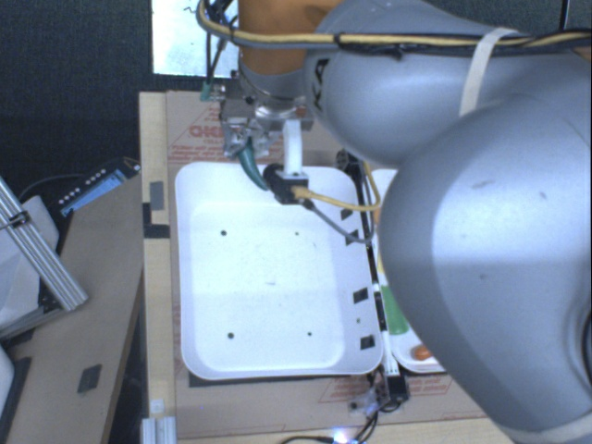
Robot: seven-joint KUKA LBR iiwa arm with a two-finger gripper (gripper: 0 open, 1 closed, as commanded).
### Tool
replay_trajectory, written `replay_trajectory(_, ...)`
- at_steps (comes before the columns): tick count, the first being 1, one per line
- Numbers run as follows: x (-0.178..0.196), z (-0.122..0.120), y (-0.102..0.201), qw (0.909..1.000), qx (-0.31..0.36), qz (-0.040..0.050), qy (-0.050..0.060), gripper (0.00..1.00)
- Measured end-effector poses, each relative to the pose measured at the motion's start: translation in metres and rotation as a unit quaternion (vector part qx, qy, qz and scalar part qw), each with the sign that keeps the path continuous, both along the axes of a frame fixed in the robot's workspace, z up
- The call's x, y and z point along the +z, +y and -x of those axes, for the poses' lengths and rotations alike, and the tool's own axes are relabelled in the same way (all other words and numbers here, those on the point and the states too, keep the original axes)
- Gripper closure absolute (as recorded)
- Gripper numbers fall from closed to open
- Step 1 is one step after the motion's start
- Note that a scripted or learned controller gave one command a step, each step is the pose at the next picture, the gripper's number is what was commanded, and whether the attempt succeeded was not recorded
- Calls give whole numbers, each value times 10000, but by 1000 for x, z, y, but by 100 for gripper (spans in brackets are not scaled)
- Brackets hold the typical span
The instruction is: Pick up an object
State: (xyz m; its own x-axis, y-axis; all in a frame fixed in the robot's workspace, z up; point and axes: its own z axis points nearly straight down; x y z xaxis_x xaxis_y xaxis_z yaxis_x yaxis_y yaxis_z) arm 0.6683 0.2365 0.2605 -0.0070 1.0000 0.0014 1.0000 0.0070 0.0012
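Note:
My gripper (pixel 252 166) hangs over the far edge of the left white bin (pixel 213 276), below the orange band of the wrist. Nothing shows in its grasp from this angle. The big grey arm covers most of the right bin (pixel 412 366). In the strip of that bin still showing, a green object (pixel 394 309) lies against the left wall. A small orange object (pixel 421 351) sits just in front of it, near the front rim.
The two bins sit on a cardboard sheet (pixel 194 132) on the bench. A grey metal rail (pixel 42 257) and a blue-striped device (pixel 92 185) lie off the bench to the left. Small black clips (pixel 361 296) line the divide between the bins.

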Motion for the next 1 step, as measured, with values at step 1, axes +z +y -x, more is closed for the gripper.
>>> replay_trajectory(1, 27, -1, -2, 10000, -5, -1, -16, 100)
